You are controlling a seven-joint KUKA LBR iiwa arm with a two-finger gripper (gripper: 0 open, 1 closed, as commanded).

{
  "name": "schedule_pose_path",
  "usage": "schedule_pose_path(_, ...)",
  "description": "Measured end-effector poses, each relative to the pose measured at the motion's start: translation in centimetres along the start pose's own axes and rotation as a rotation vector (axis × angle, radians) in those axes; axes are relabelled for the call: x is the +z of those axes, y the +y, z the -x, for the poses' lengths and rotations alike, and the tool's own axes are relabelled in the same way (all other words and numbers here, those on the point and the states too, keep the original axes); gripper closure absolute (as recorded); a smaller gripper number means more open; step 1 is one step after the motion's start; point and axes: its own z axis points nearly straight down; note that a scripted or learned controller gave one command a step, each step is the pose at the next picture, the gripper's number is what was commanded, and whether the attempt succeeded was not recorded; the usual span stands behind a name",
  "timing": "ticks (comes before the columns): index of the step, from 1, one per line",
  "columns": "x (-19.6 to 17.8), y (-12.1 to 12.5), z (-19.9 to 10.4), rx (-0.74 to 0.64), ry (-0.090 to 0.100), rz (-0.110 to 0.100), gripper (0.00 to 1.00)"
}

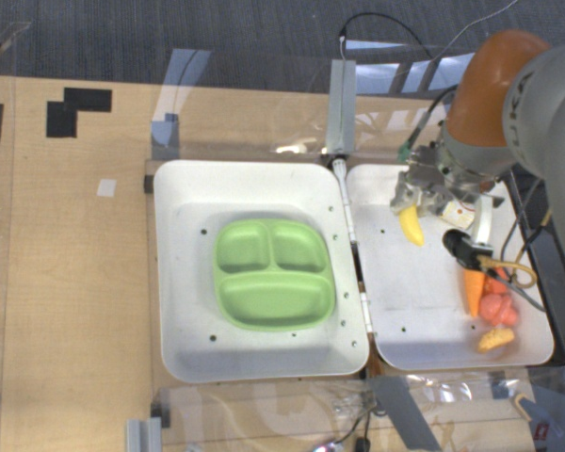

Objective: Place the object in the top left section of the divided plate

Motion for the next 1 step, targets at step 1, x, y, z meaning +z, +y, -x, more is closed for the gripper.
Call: schedule_pose_path(1, 0.03, -4.89, -2.65, -0.018, 0.002, -0.001, 1.0)
